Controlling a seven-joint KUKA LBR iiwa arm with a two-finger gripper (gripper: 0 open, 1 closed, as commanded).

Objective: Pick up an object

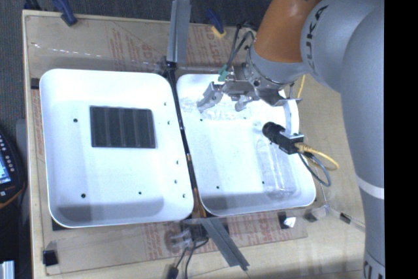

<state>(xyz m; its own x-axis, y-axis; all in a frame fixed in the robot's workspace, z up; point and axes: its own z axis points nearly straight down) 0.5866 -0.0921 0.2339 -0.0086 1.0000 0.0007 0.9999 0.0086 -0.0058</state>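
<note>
Grey arm bends over the right bin, its gripper spread, holding nothing.

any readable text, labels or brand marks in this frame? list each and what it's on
"KUKA" (partly seen, curving, black letters) on the grey arm housing beside the orange band.
Faint red print on the bench board around the two white bins: too blurred to read.
Screen of the device at the left edge: glowing, nothing legible.
Nothing readable on the left bin, its dark ribbed block or the right bin.
</note>
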